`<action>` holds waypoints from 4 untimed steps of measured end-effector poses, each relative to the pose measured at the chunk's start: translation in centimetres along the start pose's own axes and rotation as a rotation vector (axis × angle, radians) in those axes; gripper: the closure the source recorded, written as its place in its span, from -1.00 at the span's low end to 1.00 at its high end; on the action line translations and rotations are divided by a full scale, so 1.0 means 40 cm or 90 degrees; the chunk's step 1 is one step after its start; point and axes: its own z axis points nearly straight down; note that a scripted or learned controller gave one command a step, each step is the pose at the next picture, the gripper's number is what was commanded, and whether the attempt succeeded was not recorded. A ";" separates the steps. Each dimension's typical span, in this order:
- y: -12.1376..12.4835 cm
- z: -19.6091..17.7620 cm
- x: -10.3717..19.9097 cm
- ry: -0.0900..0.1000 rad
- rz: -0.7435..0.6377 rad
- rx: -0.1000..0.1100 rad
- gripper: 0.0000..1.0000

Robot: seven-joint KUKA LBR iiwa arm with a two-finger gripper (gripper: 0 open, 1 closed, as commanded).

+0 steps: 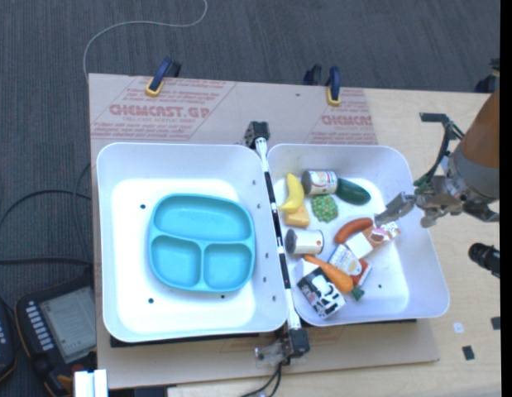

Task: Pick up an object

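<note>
The right bin (404, 300) holds several toy foods: a banana (294, 193), a small can (320, 180), a dark green vegetable (352, 191), a green broccoli piece (324, 208), an orange wedge (298, 217), a red sausage (353, 228), a grey cup (305, 241), a carrot (330, 273), a white carton (346, 260) and a black-and-white box (320, 294). My gripper (394, 209) hangs over the bin's right side, just above a small red-and-white packet (382, 235). I see nothing held in it.
The left bin (115, 304) carries a blue divided plate (203, 242). A hinge strip (274, 222) runs between the bins. Two clamps (160, 74) (332, 83) hold the board at the back. The arm (479, 151) stands beyond the right bin's rim.
</note>
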 end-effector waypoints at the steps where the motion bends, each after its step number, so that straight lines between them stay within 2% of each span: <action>1: -0.096 0.267 0.053 -0.001 0.001 -0.006 -1.00; 2: -0.091 0.238 0.054 -0.001 0.001 -0.009 1.00; 3: -0.092 0.240 0.056 -0.001 0.000 -0.008 -1.00; 4: -0.090 0.215 0.057 0.000 0.001 -0.008 1.00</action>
